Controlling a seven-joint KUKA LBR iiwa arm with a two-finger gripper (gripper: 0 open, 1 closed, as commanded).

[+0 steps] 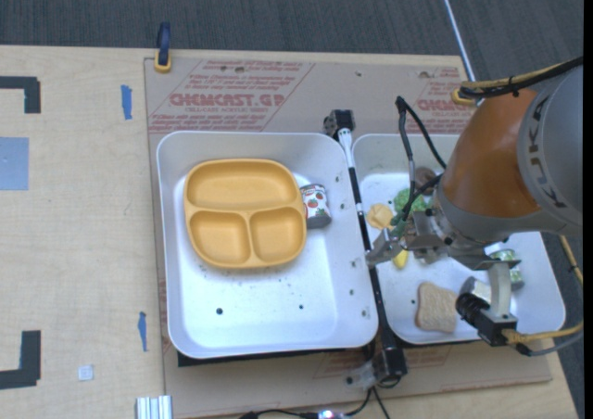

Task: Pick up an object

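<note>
Your arm (505,162) reaches in from the right and hangs over the right bin (552,315), its orange band and grey wrist covering most of that bin's upper half. The hand (400,246) sits low near the bin's left wall, close to the divider between the two bins. You cannot tell from this angle whether it is open or closed, and nothing can be seen gripped in it.

Around the hand lie the things you could pick. A small pale yellow piece (380,215) rests just beside the left wall of the right bin, and a brighter yellow bit (400,260) lies right at the hand. A green item (405,197) peeks out under the wrist, partly hidden. A tan slice like toast (435,307) lies toward the bin's near edge, apart from the hand. A pale green-and-white object (501,280) lies to the right of it, partly under cabling.

In the left bin (278,324) you have a yellow divided plate (246,213) with three compartments, and a small can with a red-and-white label (316,205) touching the plate's right rim.

Both bins sit on a board on the wooden surface (74,250).
</note>
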